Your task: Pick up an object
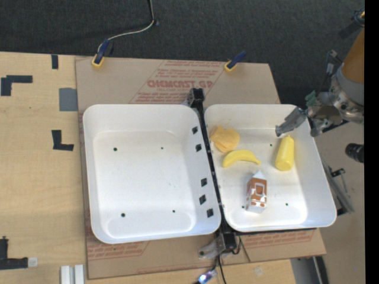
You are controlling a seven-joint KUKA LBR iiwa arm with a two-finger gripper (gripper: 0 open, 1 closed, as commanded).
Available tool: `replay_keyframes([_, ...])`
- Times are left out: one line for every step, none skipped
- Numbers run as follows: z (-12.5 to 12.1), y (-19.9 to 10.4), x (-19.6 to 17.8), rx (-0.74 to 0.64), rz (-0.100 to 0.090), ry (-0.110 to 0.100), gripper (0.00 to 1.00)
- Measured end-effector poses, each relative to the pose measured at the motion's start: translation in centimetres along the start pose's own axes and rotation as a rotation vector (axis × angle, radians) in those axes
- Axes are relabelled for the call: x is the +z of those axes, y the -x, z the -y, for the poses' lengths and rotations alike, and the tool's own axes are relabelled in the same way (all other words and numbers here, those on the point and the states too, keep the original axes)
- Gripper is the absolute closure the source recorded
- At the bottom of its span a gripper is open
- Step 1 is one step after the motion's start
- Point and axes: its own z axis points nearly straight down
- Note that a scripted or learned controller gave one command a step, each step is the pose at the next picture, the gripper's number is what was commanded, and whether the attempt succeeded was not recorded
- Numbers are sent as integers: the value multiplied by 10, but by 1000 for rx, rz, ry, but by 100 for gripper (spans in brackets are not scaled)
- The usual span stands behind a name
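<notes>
Four objects lie in the right bin (308,215): a pale yellow lump (225,139) near the divider, a yellow banana (240,157) just in front of it, a yellow cylinder (285,153) toward the right wall, and a small brown-and-white carton (257,194) toward the front. My gripper (298,129) hangs over the bin's back right part, right behind the yellow cylinder's far end. It is open, its fingers are spread apart and nothing is between them.
The left bin (142,176) sits beside the right one, with a black clip strip (204,158) along their shared edge. Both rest on a cardboard sheet (177,81) held by two clamps. A cable (148,16) trails at the back.
</notes>
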Motion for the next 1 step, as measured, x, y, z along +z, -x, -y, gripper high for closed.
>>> replay_keyframes([74, -38, 102, 1, -6, -16, 0])
